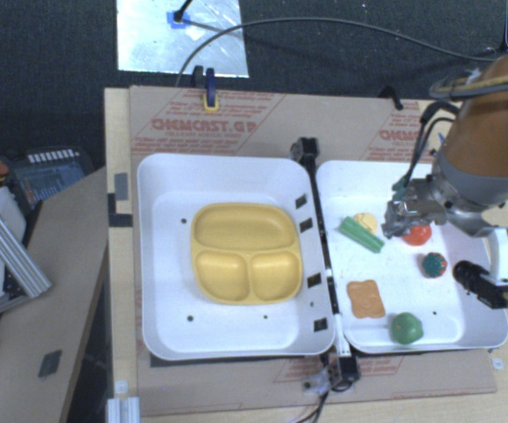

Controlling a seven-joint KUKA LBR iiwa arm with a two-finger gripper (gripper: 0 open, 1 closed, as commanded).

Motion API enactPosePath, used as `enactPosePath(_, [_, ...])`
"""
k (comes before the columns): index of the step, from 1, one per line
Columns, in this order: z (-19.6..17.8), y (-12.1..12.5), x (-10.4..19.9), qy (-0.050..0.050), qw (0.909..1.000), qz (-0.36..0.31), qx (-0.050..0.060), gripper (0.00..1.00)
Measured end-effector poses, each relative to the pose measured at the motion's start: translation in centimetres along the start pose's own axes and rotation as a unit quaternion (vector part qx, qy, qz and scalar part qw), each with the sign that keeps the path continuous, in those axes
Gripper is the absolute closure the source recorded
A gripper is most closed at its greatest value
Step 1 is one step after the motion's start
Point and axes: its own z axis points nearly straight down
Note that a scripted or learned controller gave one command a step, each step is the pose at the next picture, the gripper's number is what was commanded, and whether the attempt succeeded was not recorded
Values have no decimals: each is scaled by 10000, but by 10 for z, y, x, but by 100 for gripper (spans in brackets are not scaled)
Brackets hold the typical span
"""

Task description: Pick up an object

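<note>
Two shallow white bins are seen side by side: the left bin [161, 263] holds one glossy yellow plate [241, 252] divided into three compartments. In the right bin [474, 329] five small objects are counted: one ridged green stick [361, 233] resting against a pale yellow piece [368, 221], one flat orange slab [366, 299], one round green ball [406, 328], one dark green-and-red ball [433, 264], and one red object [416, 233]. The gripper [401, 218] is placed directly over the red object; how it is set cannot be told.

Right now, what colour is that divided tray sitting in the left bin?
Pale yellow. The divided tray shows plainly in the camera view, lying in the left bin.
</note>
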Motion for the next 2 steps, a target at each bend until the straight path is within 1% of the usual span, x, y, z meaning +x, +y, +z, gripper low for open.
enactPosePath(1, [-2,1,50,2,10000,-2,1,100])
enactPosePath(2, [18,4,104,2,10000,2,16,100])
